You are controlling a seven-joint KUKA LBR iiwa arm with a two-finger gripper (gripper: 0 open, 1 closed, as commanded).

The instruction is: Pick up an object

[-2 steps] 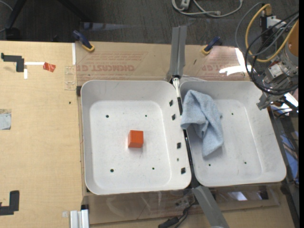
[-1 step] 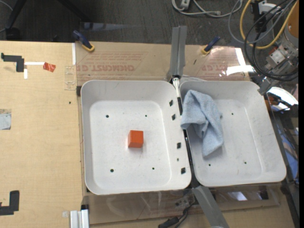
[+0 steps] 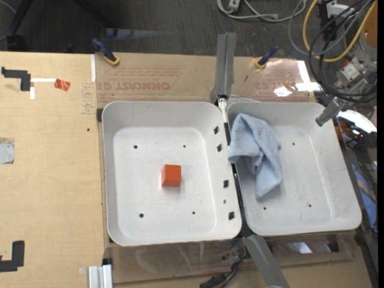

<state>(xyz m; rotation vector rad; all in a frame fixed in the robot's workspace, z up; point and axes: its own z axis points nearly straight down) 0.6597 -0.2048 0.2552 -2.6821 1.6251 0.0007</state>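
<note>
Two white bins sit side by side on our bench. In the left bin (image 3: 120, 131) we see an orange block (image 3: 171, 176) lying alone near the middle of the floor. In the right bin (image 3: 318, 185) a crumpled blue cloth (image 3: 259, 152) lies against the left wall, near the divider between the bins. The arm (image 3: 354, 71) sits at the upper right among cables, above the right bin's far corner, well apart from block and cloth. We cannot tell the gripper's state from here.
</note>
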